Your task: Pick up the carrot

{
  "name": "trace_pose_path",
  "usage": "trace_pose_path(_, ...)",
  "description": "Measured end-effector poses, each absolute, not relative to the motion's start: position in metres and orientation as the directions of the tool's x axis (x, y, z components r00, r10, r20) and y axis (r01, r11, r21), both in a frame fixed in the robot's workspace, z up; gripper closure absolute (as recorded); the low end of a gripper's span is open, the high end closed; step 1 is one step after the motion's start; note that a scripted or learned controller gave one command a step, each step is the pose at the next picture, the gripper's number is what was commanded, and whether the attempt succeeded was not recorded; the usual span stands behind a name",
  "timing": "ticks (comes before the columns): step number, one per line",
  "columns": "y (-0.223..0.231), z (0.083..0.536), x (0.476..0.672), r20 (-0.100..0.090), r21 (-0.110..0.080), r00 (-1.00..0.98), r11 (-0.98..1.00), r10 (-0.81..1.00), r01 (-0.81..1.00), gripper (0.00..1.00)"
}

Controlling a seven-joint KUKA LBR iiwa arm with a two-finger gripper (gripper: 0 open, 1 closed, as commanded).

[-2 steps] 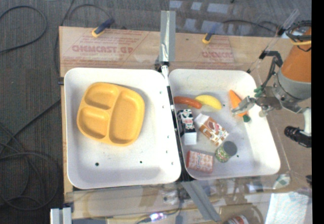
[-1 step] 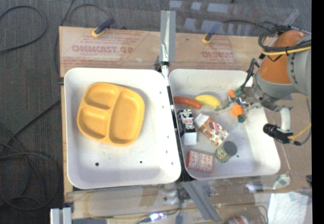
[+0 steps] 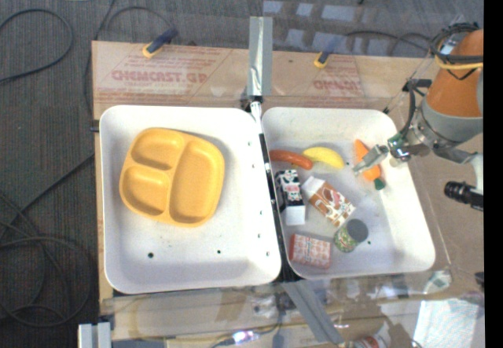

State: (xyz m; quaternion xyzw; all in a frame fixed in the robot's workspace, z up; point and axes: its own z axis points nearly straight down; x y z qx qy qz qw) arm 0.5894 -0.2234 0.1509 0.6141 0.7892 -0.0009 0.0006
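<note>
At the near edge of the right bin (image 3: pixel 409 256), a red packet (image 3: pixel 312 250) and a green-lidded can (image 3: pixel 350 235) lay close together, with a juice carton (image 3: pixel 328 203) and a small milk carton (image 3: pixel 289 191) just beyond them. Farther back sat a red sausage (image 3: pixel 291 158) and a yellow banana (image 3: pixel 324 155). The carrot (image 3: pixel 366 159), orange with a green tip, rested against the bin's far right side, just right of the banana. The gripper (image 3: pixel 371 160) hung over the carrot, reaching in from the right; whether it was open or closed could not be told. A clean pick likely called for a straight descent centred on the carrot's length, clear of the banana and the bin wall. In the left bin (image 3: pixel 126 260) a yellow divided plate (image 3: pixel 171 176) lay well apart.
</note>
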Motion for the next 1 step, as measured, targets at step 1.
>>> trace_pose_path(1,-0.2168,0.0963,0.6064,0.003,0.006,-0.290,0.290,0.957,0.957,0.00)
